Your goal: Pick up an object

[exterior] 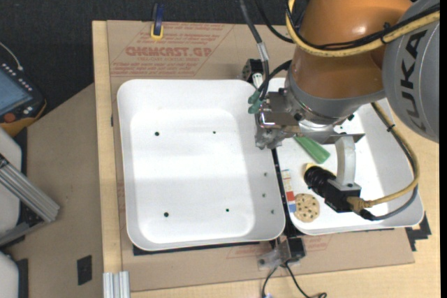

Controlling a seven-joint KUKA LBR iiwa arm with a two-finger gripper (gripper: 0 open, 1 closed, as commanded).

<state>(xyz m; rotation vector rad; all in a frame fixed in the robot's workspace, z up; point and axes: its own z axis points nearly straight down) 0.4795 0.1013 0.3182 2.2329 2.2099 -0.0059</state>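
My gripper (268, 133) hangs low over the left edge of the right bin (399, 162), close to the wall shared with the left bin. A green, elongated object (311, 149) lies in the right bin just to the right of the gripper, partly hidden under the wrist. Nearer the front of that bin sits a round tan cookie-like piece with dark dots (306, 206). A small red and blue item (290, 197) lies beside it against the bin's left wall. The arm's large orange and grey body covers most of the right bin.
The left bin (188, 164) is a shallow white tray on a cardboard sheet (174, 42). A blue and yellow clip (158, 23) sits at the cardboard's far edge. Cables run past the bins' far middle.
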